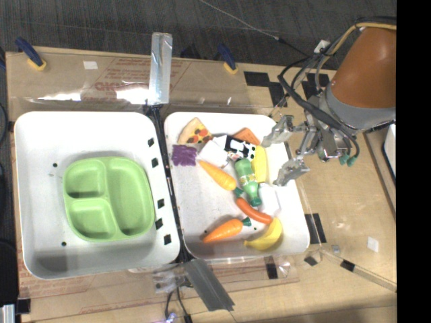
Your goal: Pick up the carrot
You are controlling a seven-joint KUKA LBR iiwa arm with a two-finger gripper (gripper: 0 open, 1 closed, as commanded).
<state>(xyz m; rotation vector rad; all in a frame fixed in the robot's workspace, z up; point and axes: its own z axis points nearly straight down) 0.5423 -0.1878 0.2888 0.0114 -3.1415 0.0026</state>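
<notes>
Even overhead lighting, moderately bright, white bins (pixel 40 133) near overexposure, soft short shadows under toys, glare on clear plastic sheet (pixel 101 86) behind bins, mild overall softness, dark floor at top underexposed

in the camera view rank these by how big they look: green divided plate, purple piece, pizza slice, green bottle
1. green divided plate, by far the largest
2. green bottle
3. pizza slice and purple piece: these two look about alike, so I won't rank them

Plate (pixel 108 198) in left bin (pixel 27 180) — carrot (pixel 217 174), bananas in right bin (pixel 289 210).
</notes>
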